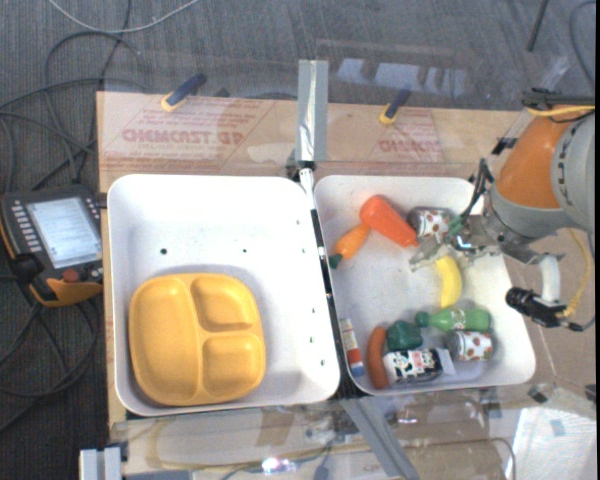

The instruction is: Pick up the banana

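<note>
The brown board bench (130,148) carries two shallow white plastic bins side by side. The left bin (180,193) holds a yellow three-compartment plastic tray (196,339) in its near left corner. The right bin (400,188) is crowded, and that crowding is the main hazard.

The grey arm with its orange band (535,173) reaches in over the right bin's far right corner. Its end effector (448,248) sits low over the top end of the small yellow plastic banana (448,282), which lies near the bin's right wall, about midway between far and near edges. Whether the end effector is open or closed cannot be told, and no grasp is evident.

Judging from the layout, a spotted silver can (430,222) lies just beside the end effector, so a descent could nudge or catch it instead. The orange plastic carrot (388,219) lies close on the other side. Gripping the banana at its end rather than its middle may let it pivot and slip. A green plastic bottle (458,319) and a second small can (472,345) lie just beyond the banana's near end and could be bumped if it swings.
</note>
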Tool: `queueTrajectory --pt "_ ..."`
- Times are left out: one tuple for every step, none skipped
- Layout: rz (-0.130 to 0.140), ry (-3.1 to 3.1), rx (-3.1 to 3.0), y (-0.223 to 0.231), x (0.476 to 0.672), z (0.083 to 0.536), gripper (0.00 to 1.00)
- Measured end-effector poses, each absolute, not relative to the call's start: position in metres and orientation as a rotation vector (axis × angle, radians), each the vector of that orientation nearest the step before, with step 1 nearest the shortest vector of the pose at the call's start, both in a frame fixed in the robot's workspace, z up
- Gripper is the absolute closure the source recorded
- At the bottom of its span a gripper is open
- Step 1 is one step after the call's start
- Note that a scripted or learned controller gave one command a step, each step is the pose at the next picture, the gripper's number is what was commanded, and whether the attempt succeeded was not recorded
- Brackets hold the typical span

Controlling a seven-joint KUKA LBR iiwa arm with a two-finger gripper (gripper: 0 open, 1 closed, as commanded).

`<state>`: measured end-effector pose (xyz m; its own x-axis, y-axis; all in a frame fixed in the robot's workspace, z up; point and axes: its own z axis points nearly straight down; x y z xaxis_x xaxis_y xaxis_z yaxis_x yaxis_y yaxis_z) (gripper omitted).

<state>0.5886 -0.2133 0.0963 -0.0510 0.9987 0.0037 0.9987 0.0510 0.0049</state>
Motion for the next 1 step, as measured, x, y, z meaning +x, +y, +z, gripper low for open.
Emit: queueTrajectory --pt "0.0 2.366 2.067 -0.2212 0.6056 0.134 0.0"
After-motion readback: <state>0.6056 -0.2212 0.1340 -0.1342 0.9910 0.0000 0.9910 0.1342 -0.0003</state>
